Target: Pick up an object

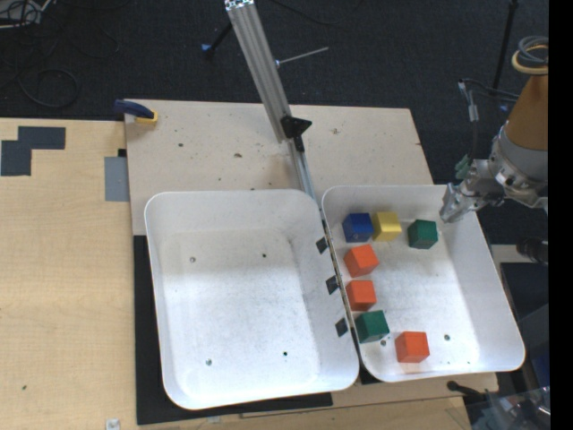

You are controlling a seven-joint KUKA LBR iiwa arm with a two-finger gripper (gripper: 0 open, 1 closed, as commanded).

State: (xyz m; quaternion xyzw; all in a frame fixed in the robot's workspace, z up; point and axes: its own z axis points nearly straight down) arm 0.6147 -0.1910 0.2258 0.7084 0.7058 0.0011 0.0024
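Observation:
The right bin (483, 285) holds several cubes. A blue cube (357, 227), a yellow cube (388, 225) and a green cube (423, 234) sit in a row near its far wall. Two orange cubes (362, 260) (361, 294) lie along the left wall, with a second green cube (372, 326) below them and a third orange cube (412, 346) near the front. My gripper (450, 206) hangs over the bin's far right corner, just right of the far green cube, with nothing seen between its fingers.
The left bin (170, 240) stands beside the right one. A slanted aluminium post (264, 70) rises behind the bins. A blue and yellow clamp (136, 111) sits at the bench's far left corner.

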